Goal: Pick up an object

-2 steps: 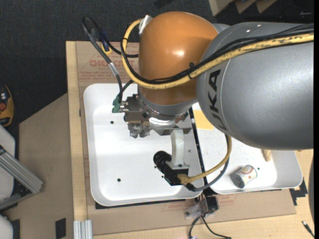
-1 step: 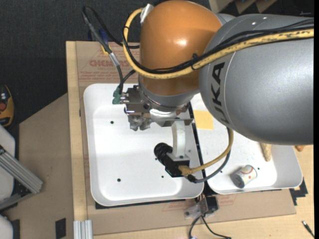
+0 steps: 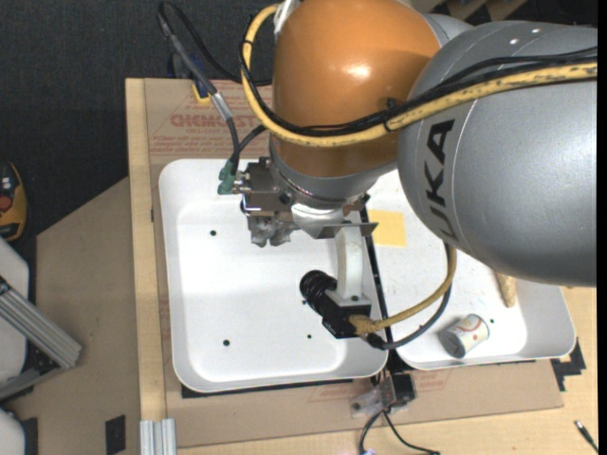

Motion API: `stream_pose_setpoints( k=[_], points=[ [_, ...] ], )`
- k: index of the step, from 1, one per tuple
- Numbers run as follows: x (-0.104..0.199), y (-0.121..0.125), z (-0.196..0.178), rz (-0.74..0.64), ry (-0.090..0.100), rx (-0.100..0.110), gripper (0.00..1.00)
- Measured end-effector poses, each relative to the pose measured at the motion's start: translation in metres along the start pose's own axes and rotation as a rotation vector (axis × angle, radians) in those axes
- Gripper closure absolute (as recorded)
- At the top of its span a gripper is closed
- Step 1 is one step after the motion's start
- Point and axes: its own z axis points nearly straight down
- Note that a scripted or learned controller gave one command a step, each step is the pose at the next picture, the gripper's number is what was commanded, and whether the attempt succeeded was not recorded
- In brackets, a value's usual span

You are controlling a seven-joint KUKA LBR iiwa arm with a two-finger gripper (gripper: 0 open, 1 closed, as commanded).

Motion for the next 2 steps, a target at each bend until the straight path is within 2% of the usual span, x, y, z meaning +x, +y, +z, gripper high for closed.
stream_pose_setpoints(
  k=[1,2],
  points=[
    [-0.0001,0.0003,-0.0263,0.0,0.0,-0.001,1.0],
    [-0.0001,-0.0002,-0.0179,0.001,-0.003,0.005,1.0]
  ],
)
